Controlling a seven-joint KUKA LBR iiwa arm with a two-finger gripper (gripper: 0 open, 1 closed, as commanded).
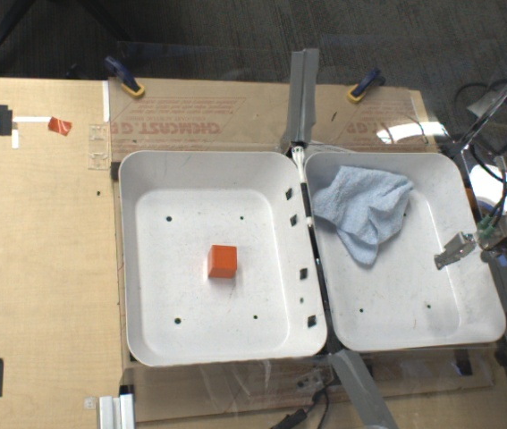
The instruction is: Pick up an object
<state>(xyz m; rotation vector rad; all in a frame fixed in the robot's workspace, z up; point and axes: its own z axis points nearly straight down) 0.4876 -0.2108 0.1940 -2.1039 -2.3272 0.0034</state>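
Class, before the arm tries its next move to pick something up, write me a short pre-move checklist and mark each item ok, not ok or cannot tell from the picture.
1. A target is in view: orange block lies in the left bin, blue-grey cloth in the right bin. Ok.
2. Block stands apart from the bin walls, free on all sides. Ok.
3. Cloth lies flat and tidy for a grasp: it is crumpled, bunched toward the divider. Not ok.
4. Pincer is over a target: it sits at the right bin's right edge, apart from both. Not ok.
5. Pincer open and ready. Cannot tell.
6. Pincer carries nothing already. Cannot tell.
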